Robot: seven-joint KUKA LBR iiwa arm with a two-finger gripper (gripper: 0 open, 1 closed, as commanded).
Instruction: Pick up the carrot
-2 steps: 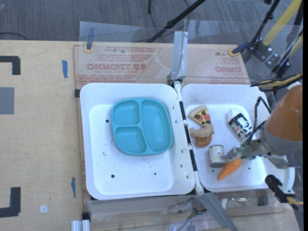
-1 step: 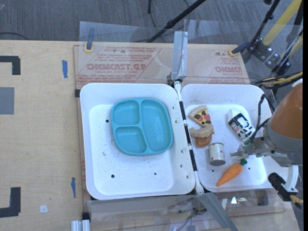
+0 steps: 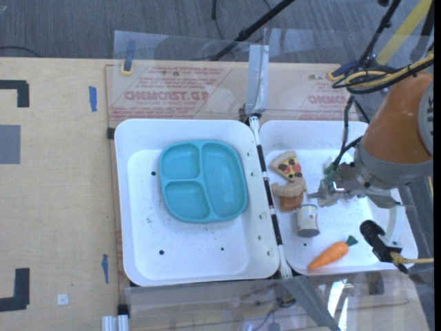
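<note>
Arm (image 3: 403,126) is reaching in from the right over the right bin (image 3: 344,131), wrist angling down-left; gripper (image 3: 332,187) is hanging above the bin's middle, can't tell its grip state. Carrot (image 3: 329,254), orange w/ green top pointing right, is lying tilted near the bin's near edge, well apart from the gripper. Blue plate (image 3: 204,181) is sitting in the left bin (image 3: 138,240).
</note>
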